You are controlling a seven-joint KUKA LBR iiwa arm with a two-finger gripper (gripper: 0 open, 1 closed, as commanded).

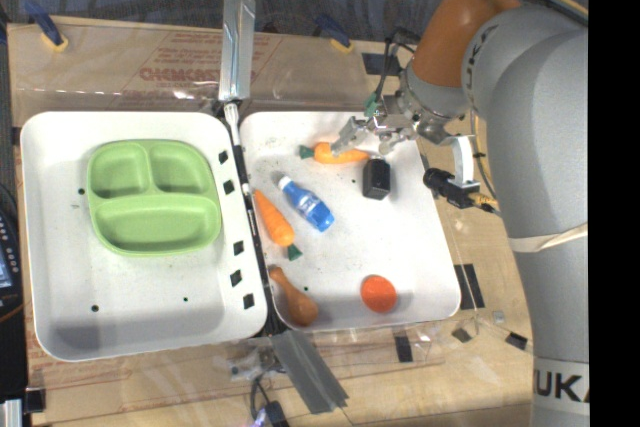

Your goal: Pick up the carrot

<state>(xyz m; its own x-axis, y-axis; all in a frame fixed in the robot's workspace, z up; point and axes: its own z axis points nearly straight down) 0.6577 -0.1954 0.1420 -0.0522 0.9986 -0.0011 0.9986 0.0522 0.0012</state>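
Fingers (352, 141) clamp one carrot (333, 153), lying crosswise, green top pointing left toward the green tray.

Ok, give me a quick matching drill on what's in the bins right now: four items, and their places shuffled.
Items:
1. green divided plate
2. blue bottle
3. orange ball
4. small carrot

Places:
A. far side of right bin, at the gripper
B. left bin
C. middle of right bin
D. near side of right bin

Pairs: 1-B, 2-C, 3-D, 4-A
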